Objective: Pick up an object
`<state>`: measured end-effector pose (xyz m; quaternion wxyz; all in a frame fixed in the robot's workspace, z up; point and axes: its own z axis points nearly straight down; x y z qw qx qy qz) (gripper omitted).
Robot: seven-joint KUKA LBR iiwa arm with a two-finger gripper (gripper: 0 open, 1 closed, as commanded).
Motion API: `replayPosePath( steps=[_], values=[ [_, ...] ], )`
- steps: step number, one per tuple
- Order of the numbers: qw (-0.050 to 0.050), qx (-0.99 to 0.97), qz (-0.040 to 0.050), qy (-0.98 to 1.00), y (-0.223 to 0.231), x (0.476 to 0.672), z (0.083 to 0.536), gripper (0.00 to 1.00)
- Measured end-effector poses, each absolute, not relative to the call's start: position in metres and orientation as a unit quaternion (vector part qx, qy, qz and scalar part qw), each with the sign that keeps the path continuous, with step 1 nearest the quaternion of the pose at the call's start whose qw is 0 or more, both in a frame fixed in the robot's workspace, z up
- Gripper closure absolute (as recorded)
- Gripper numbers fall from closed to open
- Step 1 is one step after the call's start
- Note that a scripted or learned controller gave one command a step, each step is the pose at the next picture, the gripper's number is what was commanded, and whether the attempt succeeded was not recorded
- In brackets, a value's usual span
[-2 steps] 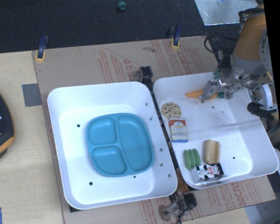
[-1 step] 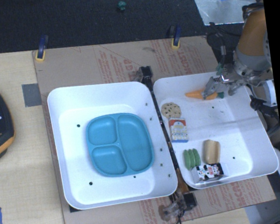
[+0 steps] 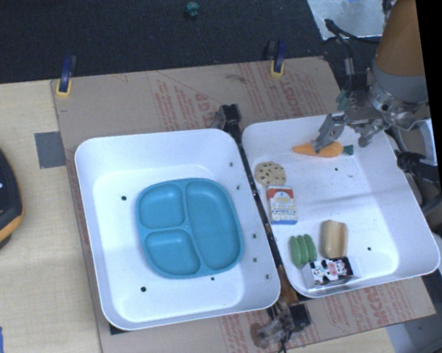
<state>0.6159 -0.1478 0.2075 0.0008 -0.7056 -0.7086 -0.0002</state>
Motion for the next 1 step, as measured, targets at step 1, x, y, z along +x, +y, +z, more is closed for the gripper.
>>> replayPosePath(
  steps=[1],
  values=[
    [0.002, -0.706, 0.0018, -0.708, -0.1207, 0.5363, 0.1331, 0.0]
  ],
)
